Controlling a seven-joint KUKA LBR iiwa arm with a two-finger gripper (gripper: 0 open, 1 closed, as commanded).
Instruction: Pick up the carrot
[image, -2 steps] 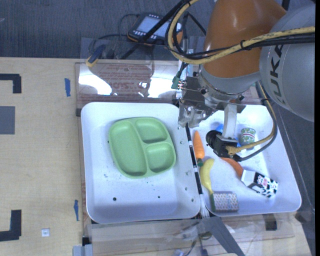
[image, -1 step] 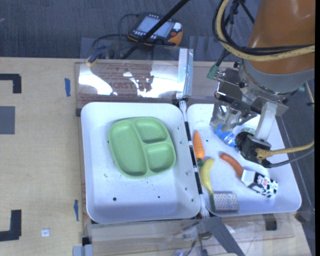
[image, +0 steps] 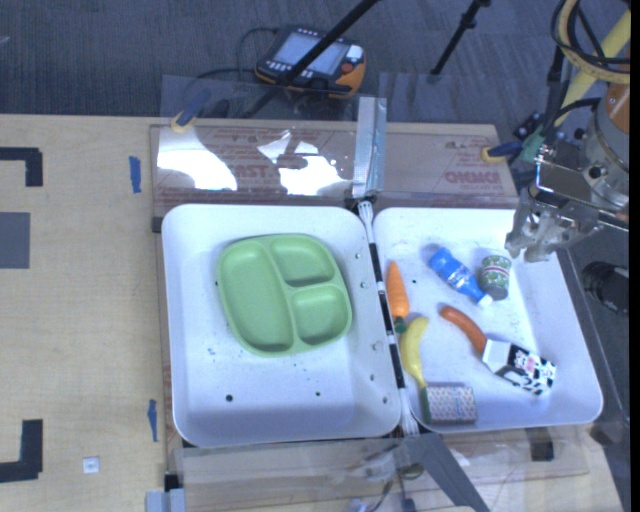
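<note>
The carrot (image: 397, 288) is orange with a green stub at its near end. It lies lengthwise along the left wall of the right bin (image: 570, 330), close to the divider. My gripper (image: 531, 243) hangs over the far right corner of that bin, well to the right of the carrot and past the green can (image: 494, 276). It stands open with nothing between its fingers.
The right bin also holds a yellow banana (image: 413, 350) touching the carrot's near end, an orange-red sausage (image: 464, 326), a blue bottle (image: 452, 273), a black-and-white cow-patterned item (image: 523, 368) and a grey block (image: 450, 402). A green divided plate (image: 285, 292) lies in the left bin (image: 190, 330).
</note>
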